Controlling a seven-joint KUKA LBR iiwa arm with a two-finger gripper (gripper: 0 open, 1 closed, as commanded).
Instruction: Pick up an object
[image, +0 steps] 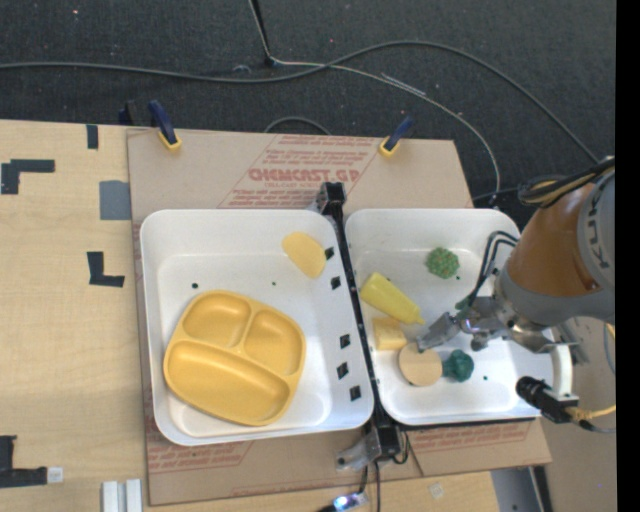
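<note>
I cannot tell the state of the gripper (437, 335); it hangs lower right, just above the tan disc (420, 368). I would descend straight, avoiding the teal ball (459, 366).

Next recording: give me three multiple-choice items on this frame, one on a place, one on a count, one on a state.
1. Where is the yellow divided plate?
A. In the left bin
B. In the right bin
C. On the cardboard outside the bins

2. How many blue clamps with yellow tips hold the cardboard's far edge?
A. One
B. Two
C. Four

3. How does the gripper stand to the tan disc?
A. It holds the disc high above the bin
B. It is low in the right bin, next to the disc
C. It is over the left bin

Key: 1 A, the plate lies in the left bin. 2 B, one clamp at the left corner and one at the right. 3 B, the fingertips sit just above the disc, which lies on the right bin floor.
</note>
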